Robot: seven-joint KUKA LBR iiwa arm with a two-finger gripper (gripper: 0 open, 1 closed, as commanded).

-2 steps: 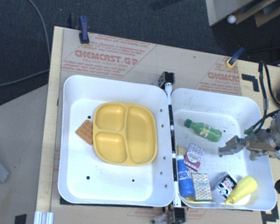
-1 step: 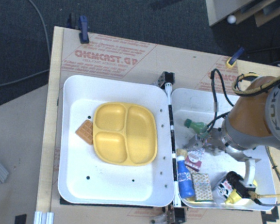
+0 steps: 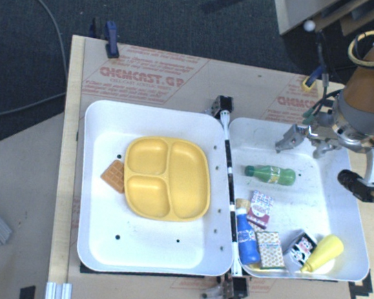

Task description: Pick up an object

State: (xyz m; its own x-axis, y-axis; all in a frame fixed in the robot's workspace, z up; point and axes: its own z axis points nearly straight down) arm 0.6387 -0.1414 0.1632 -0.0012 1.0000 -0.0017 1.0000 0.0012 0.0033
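Right bin (image 3: 346,204): shallow white plastic, rounded corners. Green bottle (image 3: 271,173) lies on side near bin middle, long axis left-right, cap end pointing left (smooth, cylindrical). Near front edge: blue tube (image 3: 246,239), checkered packet (image 3: 270,250), small printed pouch (image 3: 259,208), black-white carton (image 3: 302,249), yellow squeeze-bottle shape (image 3: 325,252) with tip toward lower left. Gripper (image 3: 307,140) above bin's back edge, grey metal fingers spread apart, nothing between them. Left bin (image 3: 92,222): yellow three-compartment tray (image 3: 168,177), glossy; brown cracker-like square (image 3: 114,175) partly tucked under its left rim. Labels too small to read.
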